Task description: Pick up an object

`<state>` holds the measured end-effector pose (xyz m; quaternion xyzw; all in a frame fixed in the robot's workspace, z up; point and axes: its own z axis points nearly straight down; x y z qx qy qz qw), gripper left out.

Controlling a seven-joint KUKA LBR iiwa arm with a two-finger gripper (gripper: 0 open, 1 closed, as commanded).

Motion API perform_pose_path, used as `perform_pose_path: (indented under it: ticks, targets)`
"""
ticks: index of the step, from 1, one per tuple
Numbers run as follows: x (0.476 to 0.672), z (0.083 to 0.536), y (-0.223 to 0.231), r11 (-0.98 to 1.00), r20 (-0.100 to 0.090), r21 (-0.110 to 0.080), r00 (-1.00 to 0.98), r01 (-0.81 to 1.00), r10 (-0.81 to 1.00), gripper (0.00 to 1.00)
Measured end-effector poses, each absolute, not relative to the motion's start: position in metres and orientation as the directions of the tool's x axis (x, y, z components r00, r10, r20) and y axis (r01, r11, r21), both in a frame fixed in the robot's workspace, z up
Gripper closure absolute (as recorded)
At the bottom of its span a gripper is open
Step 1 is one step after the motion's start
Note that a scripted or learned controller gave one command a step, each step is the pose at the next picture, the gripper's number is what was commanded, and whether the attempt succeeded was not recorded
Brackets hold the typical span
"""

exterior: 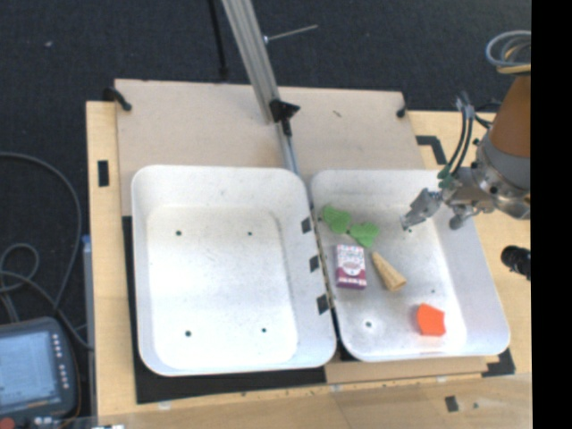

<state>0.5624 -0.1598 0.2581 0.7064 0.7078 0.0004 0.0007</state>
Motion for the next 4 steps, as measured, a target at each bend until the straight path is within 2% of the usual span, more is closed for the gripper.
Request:
perform_pose_path:
  ticks: [1, 3, 4]
  targets:
    - [0.562, 0.258, -0.160, 0.001, 0.000, 0.002, -0.001, 1.000, 1.000, 0.00]
    - [0.553, 0.136, -0.171, -0.002, -0.001, -0.005, 0.002, 1.000, 1.000, 0.00]
    - [0.552, 0.099, -0.172, -0.002, -0.002, -0.001, 0.002, 1.000, 1.000, 0.00]
